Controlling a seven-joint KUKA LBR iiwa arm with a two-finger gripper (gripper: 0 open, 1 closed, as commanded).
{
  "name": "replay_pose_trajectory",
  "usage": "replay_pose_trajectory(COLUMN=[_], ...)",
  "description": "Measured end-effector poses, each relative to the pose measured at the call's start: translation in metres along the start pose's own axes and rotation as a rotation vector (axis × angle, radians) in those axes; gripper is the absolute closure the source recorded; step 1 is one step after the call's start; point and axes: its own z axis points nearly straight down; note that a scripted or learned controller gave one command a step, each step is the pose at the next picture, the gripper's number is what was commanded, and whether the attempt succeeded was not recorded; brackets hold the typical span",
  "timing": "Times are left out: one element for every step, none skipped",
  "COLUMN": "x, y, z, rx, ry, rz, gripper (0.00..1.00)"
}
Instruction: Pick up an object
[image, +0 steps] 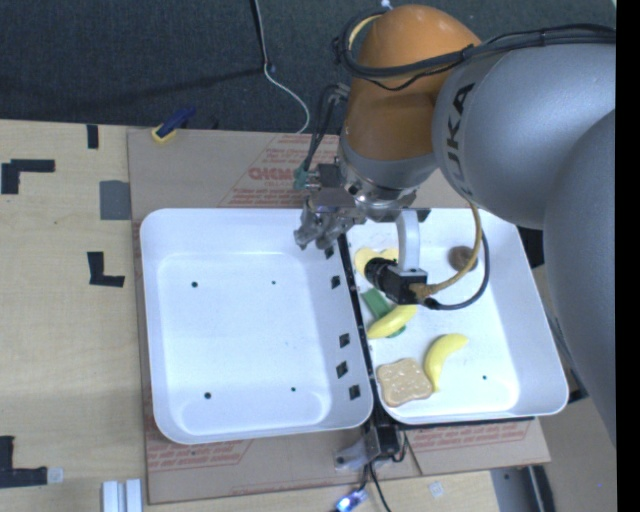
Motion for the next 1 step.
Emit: replay_pose_trajectory(x=[0.0647], y=[0.0101], z=[0.073], rx=[0.012], ry=[-0.002], rz=[0.001], gripper=[1.0])
